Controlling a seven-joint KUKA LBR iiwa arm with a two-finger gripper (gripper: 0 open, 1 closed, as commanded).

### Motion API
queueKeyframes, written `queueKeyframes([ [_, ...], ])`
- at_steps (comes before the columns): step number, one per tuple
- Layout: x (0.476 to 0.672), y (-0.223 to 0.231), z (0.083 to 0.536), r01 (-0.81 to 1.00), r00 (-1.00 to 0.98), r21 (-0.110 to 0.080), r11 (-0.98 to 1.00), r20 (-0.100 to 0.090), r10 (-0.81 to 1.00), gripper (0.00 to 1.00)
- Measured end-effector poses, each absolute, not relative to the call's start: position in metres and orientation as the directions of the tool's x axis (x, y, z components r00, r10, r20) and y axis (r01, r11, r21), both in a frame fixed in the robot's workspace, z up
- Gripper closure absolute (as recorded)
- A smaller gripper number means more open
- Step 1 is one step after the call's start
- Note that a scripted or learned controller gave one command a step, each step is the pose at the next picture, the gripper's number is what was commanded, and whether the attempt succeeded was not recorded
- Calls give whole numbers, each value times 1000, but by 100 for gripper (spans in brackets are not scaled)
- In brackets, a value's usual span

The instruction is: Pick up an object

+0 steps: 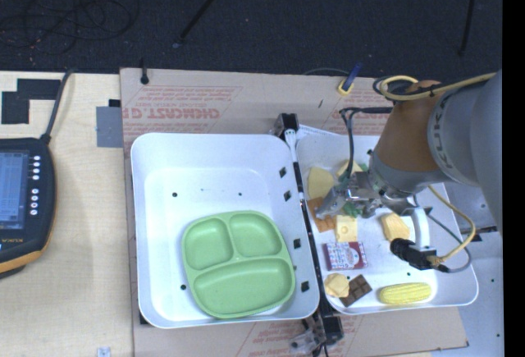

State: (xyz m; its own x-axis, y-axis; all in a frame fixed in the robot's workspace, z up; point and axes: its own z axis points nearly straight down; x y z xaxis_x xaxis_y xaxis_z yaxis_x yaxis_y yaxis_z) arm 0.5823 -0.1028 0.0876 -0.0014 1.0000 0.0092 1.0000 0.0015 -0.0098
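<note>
Starting at the left, we see a green divided plate (pixel 238 265) lying flat in the left bin (pixel 164 158), well apart from the arm and no part of the coming move. Across the divider, the right bin (pixel 459 290) holds the loose items. A yellow wedge (pixel 320 180) lies near its upper left, a small yellow block (pixel 346 229) sits lower down, then a red-and-white packet (pixel 344 255) below that, and a brown piece (pixel 356 290) and a corn cob (pixel 404 293) along the near edge, the cob's long axis running left to right.

The end effector (pixel 349 198) is low in this bin, between the wedge and the block. We judge the block the nearest candidate: it lies just below the end effector in the view, very close, while the wedge lies just to its left and slightly up. A yellow chunk (pixel 395 226) sits to the right, near the wrist.

Whether the end effector is spread or closed, we cannot tell; the tip is a dark tangle against the clutter.
</note>
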Motion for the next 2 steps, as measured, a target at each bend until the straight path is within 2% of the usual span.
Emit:
queueKeyframes([
  [1,529,-107,92,1000,3,14,-3,0,1000,0],
  [2,569,-88,91,1000,1,4,-1,-6,1000,0],
])
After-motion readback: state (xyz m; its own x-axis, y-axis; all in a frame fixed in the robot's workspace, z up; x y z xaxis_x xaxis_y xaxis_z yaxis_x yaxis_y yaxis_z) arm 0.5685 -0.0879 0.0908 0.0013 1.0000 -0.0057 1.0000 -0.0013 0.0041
